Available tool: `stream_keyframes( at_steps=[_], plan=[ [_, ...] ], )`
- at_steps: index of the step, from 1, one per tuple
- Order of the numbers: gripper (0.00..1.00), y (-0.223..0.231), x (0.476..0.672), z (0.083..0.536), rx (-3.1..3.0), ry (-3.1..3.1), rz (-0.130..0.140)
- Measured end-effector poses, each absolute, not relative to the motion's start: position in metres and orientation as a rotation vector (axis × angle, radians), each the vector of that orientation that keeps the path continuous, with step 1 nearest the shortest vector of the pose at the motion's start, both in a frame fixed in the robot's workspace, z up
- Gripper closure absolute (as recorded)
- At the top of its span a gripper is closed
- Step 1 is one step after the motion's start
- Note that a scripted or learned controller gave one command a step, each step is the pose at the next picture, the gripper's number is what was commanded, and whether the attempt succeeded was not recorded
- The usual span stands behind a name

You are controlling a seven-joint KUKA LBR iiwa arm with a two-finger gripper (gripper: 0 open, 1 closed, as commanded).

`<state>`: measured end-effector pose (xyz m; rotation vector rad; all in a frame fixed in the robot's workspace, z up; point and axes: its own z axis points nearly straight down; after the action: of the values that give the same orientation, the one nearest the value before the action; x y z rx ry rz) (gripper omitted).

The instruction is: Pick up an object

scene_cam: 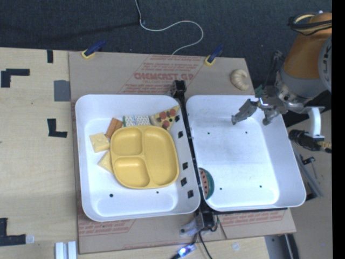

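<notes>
A yellow divided plate [144,156] lies in the left bin [97,198], over several smaller items: a pale yellow square piece [99,142], an orange-brown block [114,126], a patterned flat item [137,120] and a pizza-like piece [166,116]. A small round green and red object [205,181] rests at the left wall of the right bin [280,193]. My gripper [254,113] hovers over the far right part of the right bin, fingers spread open, with nothing between them.
A beige lump [241,79] sits on the cardboard beyond the right bin. Black clips [186,166] line the seam between the bins. A white cable [172,26] loops across the dark floor at the back.
</notes>
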<state>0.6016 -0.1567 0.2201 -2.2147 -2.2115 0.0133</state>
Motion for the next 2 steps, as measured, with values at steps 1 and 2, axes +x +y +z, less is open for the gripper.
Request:
stream_keyframes(
  at_steps=[1, 2],
  plan=[
    [0.00, -0.157, 0.604, 0.228, -2.219, -2.222, 0.002],
    [0.00, -0.161, 0.599, 0.165, -2.217, -2.219, 0.008]
  ],
)
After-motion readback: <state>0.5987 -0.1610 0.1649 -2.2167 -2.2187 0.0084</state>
